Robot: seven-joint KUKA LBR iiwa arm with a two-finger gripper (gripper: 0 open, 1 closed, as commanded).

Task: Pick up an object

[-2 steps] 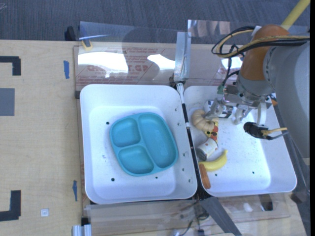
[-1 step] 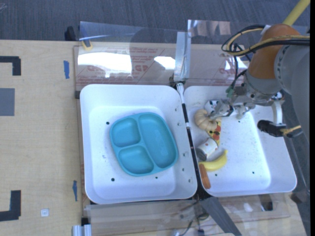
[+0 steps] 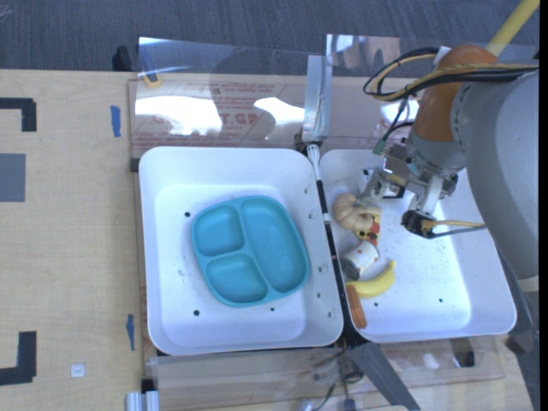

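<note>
The grey arm fills the right of the frame, reaching over the right bin. In the left bin sits a blue divided plate. The gripper hangs near the right bin's upper left; whether it is open or closed can't be told. Just below it: a tan toy, a banana, a small cylinder, an orange stick.
</note>
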